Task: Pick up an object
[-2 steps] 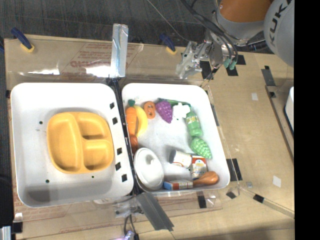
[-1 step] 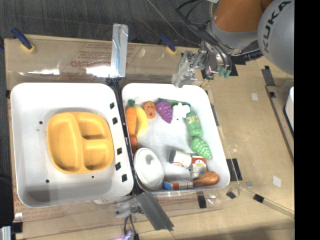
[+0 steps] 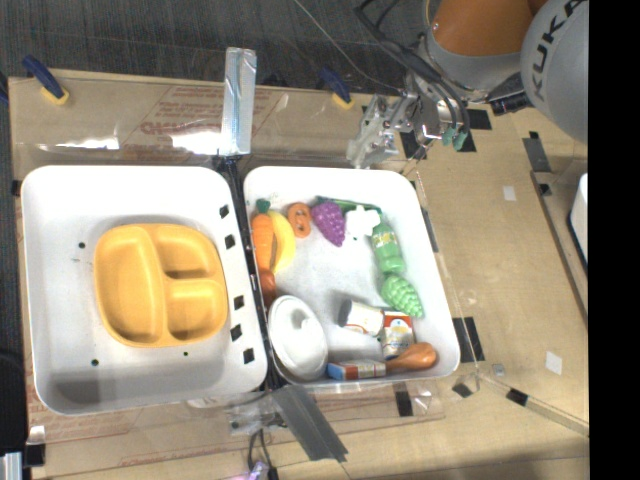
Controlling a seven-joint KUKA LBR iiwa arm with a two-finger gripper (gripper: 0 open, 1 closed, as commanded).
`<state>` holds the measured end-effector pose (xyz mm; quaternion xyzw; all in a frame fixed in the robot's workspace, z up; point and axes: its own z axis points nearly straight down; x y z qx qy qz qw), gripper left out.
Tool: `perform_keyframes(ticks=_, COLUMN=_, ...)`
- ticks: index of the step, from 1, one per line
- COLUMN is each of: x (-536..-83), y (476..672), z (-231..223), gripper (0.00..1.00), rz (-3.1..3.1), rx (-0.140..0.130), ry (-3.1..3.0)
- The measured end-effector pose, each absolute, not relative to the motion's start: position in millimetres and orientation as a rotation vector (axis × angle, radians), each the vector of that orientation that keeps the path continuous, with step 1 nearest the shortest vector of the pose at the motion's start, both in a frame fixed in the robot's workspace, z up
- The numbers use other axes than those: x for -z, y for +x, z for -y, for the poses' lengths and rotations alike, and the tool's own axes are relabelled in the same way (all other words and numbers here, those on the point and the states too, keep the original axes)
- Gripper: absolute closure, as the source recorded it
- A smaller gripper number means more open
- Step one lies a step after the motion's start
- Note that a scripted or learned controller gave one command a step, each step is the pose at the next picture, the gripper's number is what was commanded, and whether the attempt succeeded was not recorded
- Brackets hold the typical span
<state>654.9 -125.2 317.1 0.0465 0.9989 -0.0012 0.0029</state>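
My gripper point(image 3: 381, 138) hangs just beyond the far rim of the right bin point(image 3: 432, 258), above the bench and touching none of the objects. Its fingers stand apart with nothing between them. Inside that bin lie purple grapes point(image 3: 330, 219), a small orange toy point(image 3: 298, 215), a carrot point(image 3: 262, 240) beside a banana point(image 3: 284, 245), a green bottle point(image 3: 386, 249), a green bumpy fruit point(image 3: 402, 294), a white bowl point(image 3: 297, 334), a white can point(image 3: 361, 317), a red carton point(image 3: 398, 329) and a brown sausage point(image 3: 414, 357).
The left bin point(image 3: 45, 258) holds a yellow divided plate point(image 3: 160, 283). A silver tape strip point(image 3: 239, 98) stands behind the gap between the bins. The grey arm with its orange band point(image 3: 480, 8) comes in from the upper right, trailing cables.
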Motion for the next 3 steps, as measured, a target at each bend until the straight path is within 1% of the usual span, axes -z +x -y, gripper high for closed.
perform_keyframes(ticks=3, x=-352, y=658.2, z=124, gripper=1.0, rz=-3.119, rx=0.01, ry=0.133)
